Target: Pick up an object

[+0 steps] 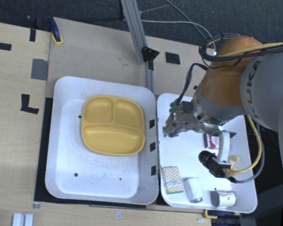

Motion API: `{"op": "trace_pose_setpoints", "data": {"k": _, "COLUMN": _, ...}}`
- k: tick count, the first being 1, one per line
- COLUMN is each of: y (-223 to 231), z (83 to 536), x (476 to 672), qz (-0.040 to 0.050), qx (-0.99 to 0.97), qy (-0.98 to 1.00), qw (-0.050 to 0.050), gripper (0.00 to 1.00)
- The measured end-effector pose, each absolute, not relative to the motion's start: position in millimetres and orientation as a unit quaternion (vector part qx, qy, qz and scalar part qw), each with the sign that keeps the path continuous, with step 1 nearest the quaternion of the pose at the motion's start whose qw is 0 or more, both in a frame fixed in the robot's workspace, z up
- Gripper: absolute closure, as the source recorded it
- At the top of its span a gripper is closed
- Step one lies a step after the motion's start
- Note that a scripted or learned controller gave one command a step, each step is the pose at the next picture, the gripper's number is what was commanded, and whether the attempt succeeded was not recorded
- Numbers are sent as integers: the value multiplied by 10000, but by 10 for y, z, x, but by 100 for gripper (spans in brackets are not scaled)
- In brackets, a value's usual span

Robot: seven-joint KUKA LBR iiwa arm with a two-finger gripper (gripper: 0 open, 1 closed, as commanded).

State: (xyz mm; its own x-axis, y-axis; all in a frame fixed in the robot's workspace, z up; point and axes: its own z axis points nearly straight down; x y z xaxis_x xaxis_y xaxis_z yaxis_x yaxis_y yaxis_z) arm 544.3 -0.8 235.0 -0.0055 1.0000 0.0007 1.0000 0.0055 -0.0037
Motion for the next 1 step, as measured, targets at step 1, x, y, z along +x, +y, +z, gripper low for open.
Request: {"op": "trace_pose_setpoints", "data": {"k": 1, "y": 595, "z": 2385, "x": 5311, "qz": 5, "qx": -7044, "qy": -7098, "qw": 16, "gripper": 100}}
